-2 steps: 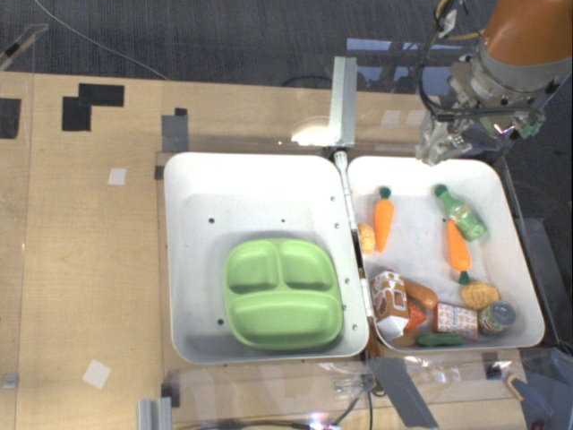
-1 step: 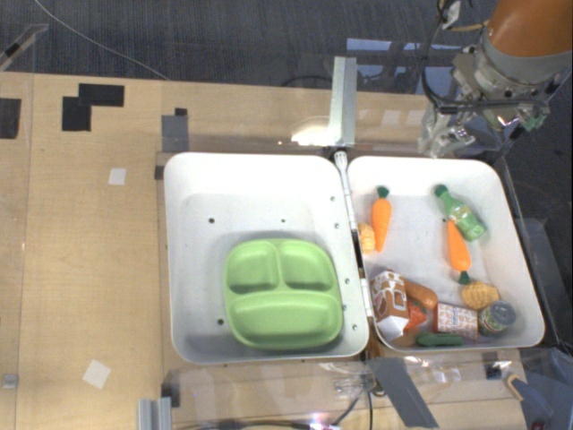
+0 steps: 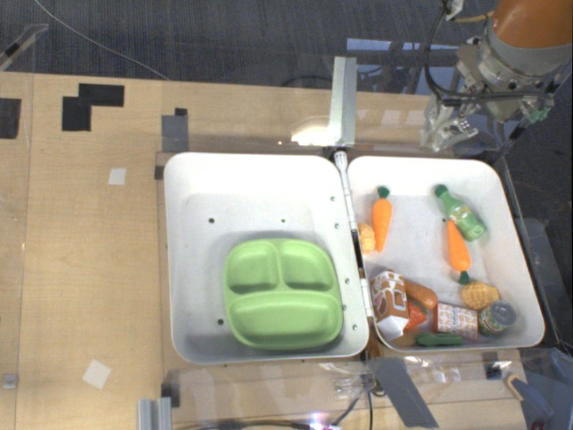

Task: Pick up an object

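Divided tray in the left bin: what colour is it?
Light green: the divided tray shows plainly in the camera view, lying in the left white bin.

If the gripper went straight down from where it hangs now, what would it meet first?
Probably the back rim of the right bin or the bench beside it. The gripper hangs over that far edge, not over the toys; depth is unclear from this slant.

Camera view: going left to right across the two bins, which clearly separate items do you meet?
Green three-compartment plastic tray → left toy carrot with green top → green plastic bottle → small round tin can.
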`<state>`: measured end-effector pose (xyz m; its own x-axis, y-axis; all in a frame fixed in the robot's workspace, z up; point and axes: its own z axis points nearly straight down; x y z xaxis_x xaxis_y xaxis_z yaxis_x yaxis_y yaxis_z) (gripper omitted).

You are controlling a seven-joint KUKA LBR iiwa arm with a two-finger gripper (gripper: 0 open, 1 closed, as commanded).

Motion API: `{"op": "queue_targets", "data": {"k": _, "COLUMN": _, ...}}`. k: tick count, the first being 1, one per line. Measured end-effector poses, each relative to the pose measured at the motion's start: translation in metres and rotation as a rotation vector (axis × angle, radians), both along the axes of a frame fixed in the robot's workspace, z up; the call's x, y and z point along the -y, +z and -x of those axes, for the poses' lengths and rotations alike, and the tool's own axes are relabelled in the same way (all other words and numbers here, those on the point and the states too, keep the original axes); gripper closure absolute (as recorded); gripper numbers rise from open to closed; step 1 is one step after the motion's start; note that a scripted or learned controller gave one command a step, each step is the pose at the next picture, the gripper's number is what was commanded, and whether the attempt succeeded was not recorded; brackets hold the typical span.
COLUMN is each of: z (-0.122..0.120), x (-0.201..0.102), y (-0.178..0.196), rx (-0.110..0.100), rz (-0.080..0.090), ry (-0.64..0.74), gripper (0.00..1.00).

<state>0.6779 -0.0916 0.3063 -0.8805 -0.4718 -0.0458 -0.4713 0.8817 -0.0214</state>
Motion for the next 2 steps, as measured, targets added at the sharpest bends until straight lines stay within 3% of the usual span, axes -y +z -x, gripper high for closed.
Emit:
{"op": "queue_targets", "data": {"k": 1, "z": 0.007, "x": -0.031, "y": -0.001, "rx": -0.04, "rz": -0.005, "ry": -0.205, "gripper": 1.0}}
{"op": "queue_targets", "data": {"k": 2, "z": 0.007, "x": 0.002, "y": -0.009, "rx": -0.039, "rz": 0.003, "ry": 0.016, "gripper": 1.0}}
